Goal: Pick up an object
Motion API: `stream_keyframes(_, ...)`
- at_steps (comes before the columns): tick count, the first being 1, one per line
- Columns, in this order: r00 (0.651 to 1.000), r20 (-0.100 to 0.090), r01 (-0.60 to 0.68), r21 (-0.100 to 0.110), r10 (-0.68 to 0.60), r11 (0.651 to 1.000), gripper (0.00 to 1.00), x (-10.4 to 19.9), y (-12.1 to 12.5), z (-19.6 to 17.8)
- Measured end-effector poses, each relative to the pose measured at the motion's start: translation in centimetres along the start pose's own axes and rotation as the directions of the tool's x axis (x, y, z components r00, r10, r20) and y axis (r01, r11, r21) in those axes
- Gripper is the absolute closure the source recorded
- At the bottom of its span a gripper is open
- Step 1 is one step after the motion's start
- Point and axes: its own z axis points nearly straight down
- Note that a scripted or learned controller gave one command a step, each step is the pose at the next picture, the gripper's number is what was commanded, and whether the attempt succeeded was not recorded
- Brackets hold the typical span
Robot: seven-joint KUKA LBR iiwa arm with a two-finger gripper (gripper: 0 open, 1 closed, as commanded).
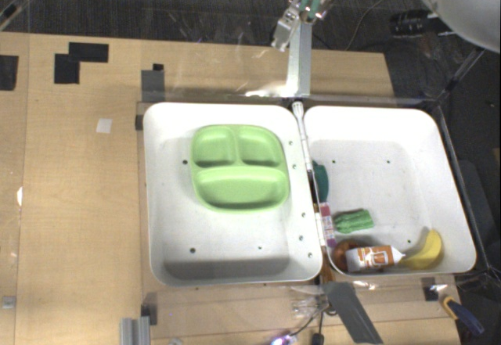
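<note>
Black letters on the white arm housing at the top right read as part of "KU"; the rest is cut off. The small bottle [374, 258] carries an orange label, but its writing is too small to read.

The gripper [286, 29] hangs beyond the far edge of both bins, over the dark floor and the bench edge. Its fingers are too blurred and small to tell how far apart they stand, and nothing shows between them.

Below the gripper and to its left lies the left shallow white plastic bin [168, 257], holding a light green plastic tray with three compartments [238, 166]. Below the gripper and to its right lies the right shallow white bin [391, 132]. Well away from the gripper, along this bin's near edge, sit a yellow banana [425, 249], the bottle lying on its side just beside it, a green knobbly block [353, 221], and a dark green item [321, 179] against the dividing wall.
</note>
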Motion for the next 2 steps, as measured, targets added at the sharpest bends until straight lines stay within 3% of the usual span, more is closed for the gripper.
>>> stream_keyframes(1, 1.0, 0.007, 0.005, -0.007, -0.005, 1.0, 1.0, 0.0, 0.2, -1.4)
stream_keyframes(2, 0.992, 0.0, 0.13, -0.001, -0.13, 0.992, 1.0, 1.8, 3.3, -0.1)
